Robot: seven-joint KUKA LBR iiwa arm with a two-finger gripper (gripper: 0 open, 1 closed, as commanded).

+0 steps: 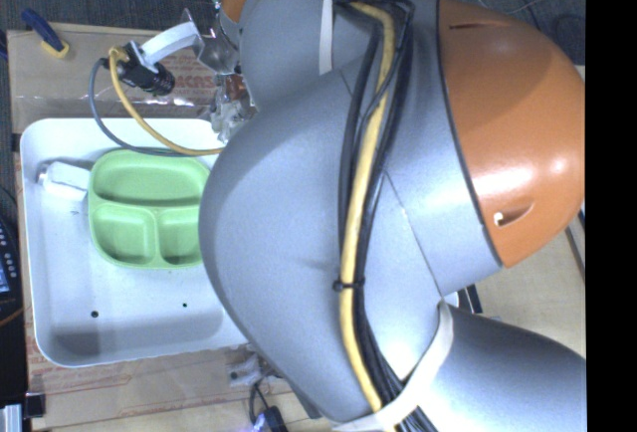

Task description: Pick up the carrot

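My grey arm with its orange band (508,121) covers most of the camera view and hides the right bin and whatever lies in it. The gripper (228,109) hangs over the far rim of the left white bin (38,261), just above the far right corner of a green divided plate (149,211). The gripper's tip is small and partly merged with the arm's body. Nothing can be seen held in it.
The green plate lies in the far half of the left bin, with a small white object (66,177) touching its left end. A blue and yellow tool (45,32) rests on the bench beyond the bin. The bin's near floor (129,321) is bare.
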